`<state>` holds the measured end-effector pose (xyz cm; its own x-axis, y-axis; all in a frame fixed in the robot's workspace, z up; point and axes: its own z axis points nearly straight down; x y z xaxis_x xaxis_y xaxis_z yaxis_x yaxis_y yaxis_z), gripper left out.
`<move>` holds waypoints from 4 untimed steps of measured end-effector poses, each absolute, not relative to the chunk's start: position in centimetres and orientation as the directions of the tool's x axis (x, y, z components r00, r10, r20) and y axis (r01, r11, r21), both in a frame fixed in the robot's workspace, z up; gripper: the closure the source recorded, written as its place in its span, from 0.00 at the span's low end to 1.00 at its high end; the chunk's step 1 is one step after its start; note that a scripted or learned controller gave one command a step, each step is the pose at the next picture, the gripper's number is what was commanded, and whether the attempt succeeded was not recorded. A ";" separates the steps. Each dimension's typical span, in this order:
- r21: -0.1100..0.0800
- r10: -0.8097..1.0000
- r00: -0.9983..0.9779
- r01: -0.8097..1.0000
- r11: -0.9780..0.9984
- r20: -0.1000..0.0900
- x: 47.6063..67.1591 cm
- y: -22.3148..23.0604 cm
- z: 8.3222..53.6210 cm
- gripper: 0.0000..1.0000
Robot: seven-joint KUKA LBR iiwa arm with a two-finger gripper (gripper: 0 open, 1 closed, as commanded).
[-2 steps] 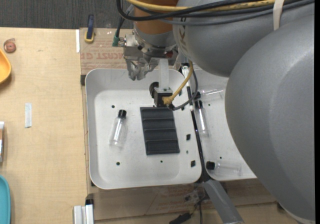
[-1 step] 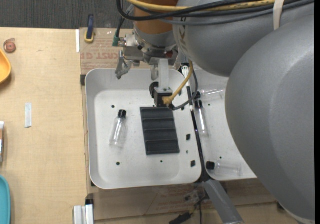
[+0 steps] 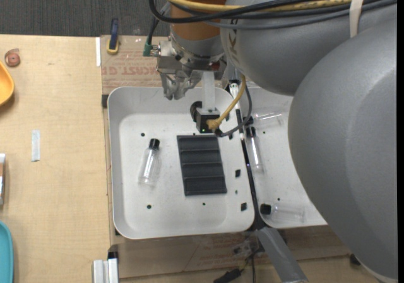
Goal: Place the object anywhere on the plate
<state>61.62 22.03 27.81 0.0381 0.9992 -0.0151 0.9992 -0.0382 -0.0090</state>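
The grey metal two-finger gripper [image 3: 178,86] hangs over the far rim of the shallow white plastic bin [image 3: 126,212]; whether it is clenched or released, I cannot tell. Nearer, the clear plastic vial with a black cap [image 3: 149,162] lies on the bin's floor (beside a ribbed black rectangular block [image 3: 201,165]). Pale wooden bench [image 3: 57,149] at left.

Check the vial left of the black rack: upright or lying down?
Lying down. The vial rests on its side on the left bin floor, black cap toward the far wall, beside the black rack without touching it.
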 end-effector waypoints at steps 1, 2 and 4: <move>-0.009 0.999 0.039 0.999 -0.039 -0.015 61.6 22.0 27.8 0.00; -0.002 0.833 -0.554 0.833 0.554 0.000 65.0 22.1 16.5 0.00; -0.002 0.767 -0.642 0.767 0.642 -0.001 59.8 22.0 23.2 1.00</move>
<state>59.84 21.97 23.21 -0.6421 0.7666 -0.0005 0.7666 0.6421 -0.0018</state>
